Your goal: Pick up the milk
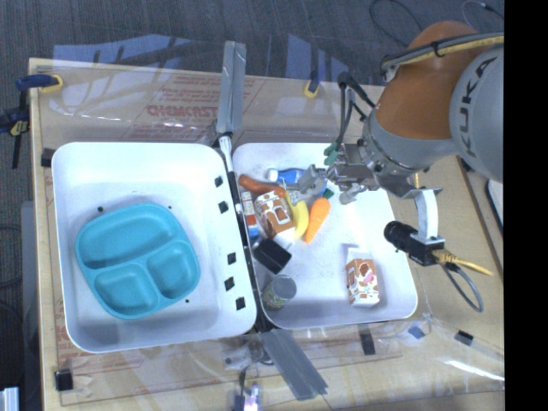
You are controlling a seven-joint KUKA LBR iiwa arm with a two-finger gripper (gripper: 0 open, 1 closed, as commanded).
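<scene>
Your blue divided tray [137, 259] waits in the left bin [68, 169]. The right bin [394, 306] crowds a carrot [316, 218] against its divider, leaving the milk [362, 281] alone near the front. Your gripper [336, 178] hovers above the pile; its opening can't be judged.

Bright, even light falls from overhead on the two bins; the left bin [137, 165] glows almost pure white, its bare floor close to washed out; the blue tray [137, 259] inside it throws only a thin, soft shadow along its lower edge. Glare streaks run across the clear plastic sheet [171, 84] above that bin, pale bands that veil the red printing underneath; the dark carpet [128, 7] beyond it reads dim and grainy. Right of that bin, the arm [437, 84] looks soft and slightly blurred; small items there smear together; overall sharpness is modest.
</scene>
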